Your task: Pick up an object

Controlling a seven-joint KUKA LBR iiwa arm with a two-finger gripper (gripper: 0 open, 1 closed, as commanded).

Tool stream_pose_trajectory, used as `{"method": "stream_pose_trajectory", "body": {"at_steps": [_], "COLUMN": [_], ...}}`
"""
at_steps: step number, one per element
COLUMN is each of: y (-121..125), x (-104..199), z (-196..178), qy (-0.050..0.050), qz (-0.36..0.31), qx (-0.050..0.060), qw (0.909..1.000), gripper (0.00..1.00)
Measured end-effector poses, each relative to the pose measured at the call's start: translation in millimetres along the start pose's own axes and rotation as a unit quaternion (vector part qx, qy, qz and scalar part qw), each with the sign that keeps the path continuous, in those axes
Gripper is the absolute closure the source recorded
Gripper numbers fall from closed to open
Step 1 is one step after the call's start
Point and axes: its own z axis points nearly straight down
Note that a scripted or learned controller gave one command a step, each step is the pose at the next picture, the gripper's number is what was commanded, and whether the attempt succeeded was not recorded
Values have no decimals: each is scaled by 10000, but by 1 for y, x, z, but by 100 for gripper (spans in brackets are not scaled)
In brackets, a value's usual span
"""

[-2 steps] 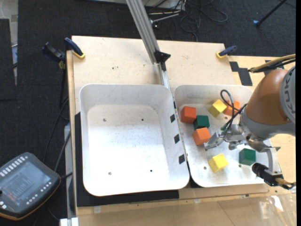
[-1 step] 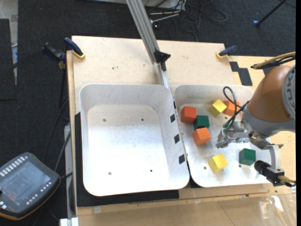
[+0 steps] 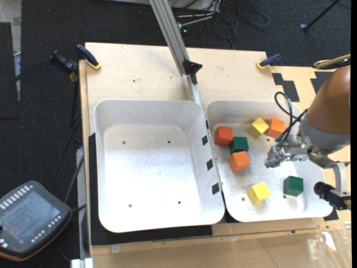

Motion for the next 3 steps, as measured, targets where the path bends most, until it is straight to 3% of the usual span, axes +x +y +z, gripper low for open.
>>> {"method": "stream_pose_trajectory", "body": {"at_steps": [1, 3], "y": [2, 35], "x": [0, 112], "z": [-46, -40], "qy": [0, 15], "qz": [-7, -37], "qx": [-4, 20], "qw": [10000, 10000], "gripper": [100, 100]}}
